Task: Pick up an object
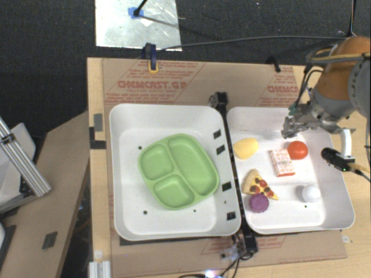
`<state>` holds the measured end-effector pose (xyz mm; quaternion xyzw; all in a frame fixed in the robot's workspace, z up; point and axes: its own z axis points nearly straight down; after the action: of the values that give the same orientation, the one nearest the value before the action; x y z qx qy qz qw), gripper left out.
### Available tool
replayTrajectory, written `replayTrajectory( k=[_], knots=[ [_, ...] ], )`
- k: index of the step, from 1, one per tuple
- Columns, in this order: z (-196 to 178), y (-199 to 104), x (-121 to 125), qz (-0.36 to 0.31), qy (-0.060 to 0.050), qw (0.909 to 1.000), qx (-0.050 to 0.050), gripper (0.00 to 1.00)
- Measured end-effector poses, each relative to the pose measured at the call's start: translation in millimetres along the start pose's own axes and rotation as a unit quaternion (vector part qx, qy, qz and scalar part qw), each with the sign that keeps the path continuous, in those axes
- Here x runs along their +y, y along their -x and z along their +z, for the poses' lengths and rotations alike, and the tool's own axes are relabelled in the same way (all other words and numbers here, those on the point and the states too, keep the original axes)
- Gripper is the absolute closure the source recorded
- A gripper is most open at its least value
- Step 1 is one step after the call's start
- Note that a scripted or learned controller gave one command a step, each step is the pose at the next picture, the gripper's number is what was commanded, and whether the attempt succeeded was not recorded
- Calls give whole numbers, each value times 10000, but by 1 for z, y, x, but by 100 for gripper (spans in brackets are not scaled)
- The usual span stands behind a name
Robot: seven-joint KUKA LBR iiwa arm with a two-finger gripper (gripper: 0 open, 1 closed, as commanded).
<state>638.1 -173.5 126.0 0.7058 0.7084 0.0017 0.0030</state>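
**Gripper hanging low over the right bin, nothing taken yet**

The gripper (291,127) is hovering at the far side of the right bin (333,222), just beyond the tomato (298,150); whether it is set wide or narrow I cannot tell, and nothing is showing in its grasp; so, by my reading, the approach step is in hand and the pick is still to be made. Taking the tomato as landmark: the small box (282,162) is lying just beside it on its left; the lemon (246,148) is sitting farther left, near the divider; the pizza slice (258,185) and the purple piece (258,202) are lying nearer the camera and to the left; the white ball (310,193) is resting nearer the camera, well apart. The next move is probably calling for a short shift toward the tomato and a straight descent; the box is crowding one side, while the bin's far wall is standing near. The left bin is holding a green tray (177,171).
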Motion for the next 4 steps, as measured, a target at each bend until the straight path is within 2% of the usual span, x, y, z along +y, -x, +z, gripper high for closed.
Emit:
replayTrajectory(
  k=[1, 3, 4],
  knots=[
    [-47, -2, 9, -10, 2, 10000, 1, 100],
    [-162, 1, 4, -13, 8, 10000, -2, 100],
    [-152, -58, -3, -30, -29, 10000, 18, 100]
  ],
)
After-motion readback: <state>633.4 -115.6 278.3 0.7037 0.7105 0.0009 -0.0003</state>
